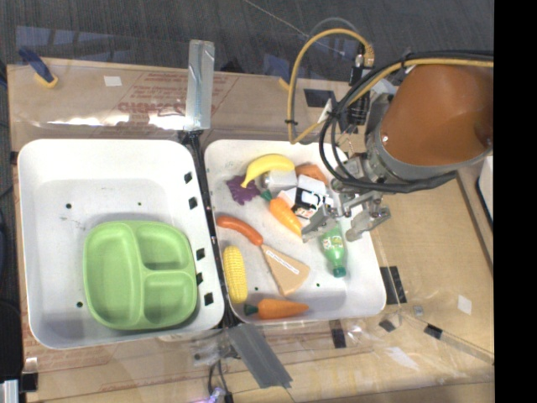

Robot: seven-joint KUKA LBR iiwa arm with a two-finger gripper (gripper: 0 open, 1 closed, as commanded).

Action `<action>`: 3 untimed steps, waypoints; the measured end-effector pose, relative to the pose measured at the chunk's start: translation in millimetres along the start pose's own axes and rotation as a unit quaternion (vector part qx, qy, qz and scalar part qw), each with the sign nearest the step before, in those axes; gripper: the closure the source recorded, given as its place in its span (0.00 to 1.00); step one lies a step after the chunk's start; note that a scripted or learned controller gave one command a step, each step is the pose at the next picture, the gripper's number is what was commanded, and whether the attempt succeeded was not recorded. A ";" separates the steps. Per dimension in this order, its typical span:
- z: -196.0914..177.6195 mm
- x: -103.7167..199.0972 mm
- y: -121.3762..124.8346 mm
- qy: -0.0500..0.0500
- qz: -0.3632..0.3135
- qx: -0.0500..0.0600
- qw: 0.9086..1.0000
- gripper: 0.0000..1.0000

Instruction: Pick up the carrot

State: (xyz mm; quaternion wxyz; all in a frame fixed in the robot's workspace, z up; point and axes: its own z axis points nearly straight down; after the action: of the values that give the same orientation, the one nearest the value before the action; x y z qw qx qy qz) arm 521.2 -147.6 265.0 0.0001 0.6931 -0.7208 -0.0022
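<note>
A: Where is the carrot [277, 308]?

B: It lies flat along the near edge of the right bin [362, 296], well below the arm and apart from the tool [342, 217]. Its green end points left, next to the lower end of the corn cob [235, 274].

A: And the tool itself?

B: It hangs over the right part of that bin, above the small green bottle [334, 251]. Its metal fingers [319, 222] stand spread apart, with nothing between them.

A: What else shares that bin?

B: A banana [267, 167] and a purple bunch of grapes [244, 191] sit near the far wall. A second orange carrot-like piece [284, 214] lies just left of the tool, an orange-red chili [239, 227] lies left of centre, and a tan wedge [285, 269] rests in the middle.

A: And the left bin [50, 175]?

B: It carries a green divided plate [140, 274].
</note>
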 end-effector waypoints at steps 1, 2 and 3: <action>131.5 30.0 5.2 -0.002 -0.011 -0.006 1.000 0.00; 170.6 20.3 -21.4 0.001 -0.041 0.000 0.999 0.00; 175.2 4.8 -38.2 0.000 -0.184 -0.001 0.983 0.00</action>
State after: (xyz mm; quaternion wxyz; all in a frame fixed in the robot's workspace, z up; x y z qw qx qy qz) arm 558.7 -153.3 89.6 0.0000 0.8137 -0.5812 -0.0028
